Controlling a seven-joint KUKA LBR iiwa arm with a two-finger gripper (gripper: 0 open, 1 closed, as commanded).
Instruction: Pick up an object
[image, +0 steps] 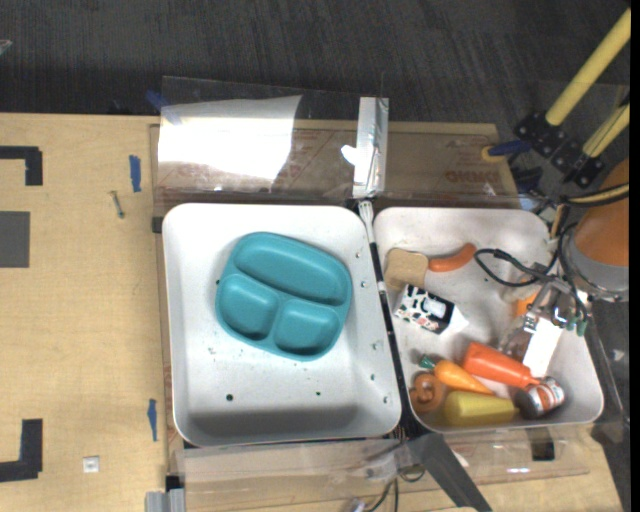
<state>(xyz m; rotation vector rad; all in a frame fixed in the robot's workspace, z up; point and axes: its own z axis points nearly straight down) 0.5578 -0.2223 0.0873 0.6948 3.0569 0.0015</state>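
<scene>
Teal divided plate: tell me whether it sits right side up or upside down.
Upside down. The teal divided plate shows three bulging compartment backs, not hollows, in the left bin.

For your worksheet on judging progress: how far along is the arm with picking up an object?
Done: the gripper is down inside the right bin, above the orange bottle.
In hand: nothing visibly. Whether it grips anything cannot be told.
Left: grasp and lift. The bottle, the carrot and the yellow block lie in the bin; the teal tray sits in the left bin.

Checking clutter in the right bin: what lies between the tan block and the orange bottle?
In the camera view, a small black-and-white card lies on the bin floor between the tan block and the orange bottle.
</scene>
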